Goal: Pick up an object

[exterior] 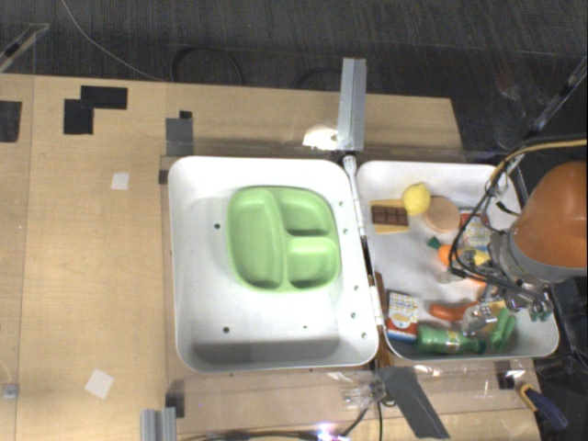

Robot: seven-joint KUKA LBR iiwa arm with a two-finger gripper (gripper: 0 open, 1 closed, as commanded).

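Over the right bin (551, 343), the gripper (484, 318) meets a green bottle (455, 339); grip unclear.

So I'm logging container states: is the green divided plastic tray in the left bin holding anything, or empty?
Empty. The green divided plastic tray lies flat in the left white bin, and all its compartments show bare green plastic.

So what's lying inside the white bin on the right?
The right bin holds a yellow lemon, a chocolate bar, a tan round piece, a small carton and a green bottle. The arm covers whatever lies beneath it.
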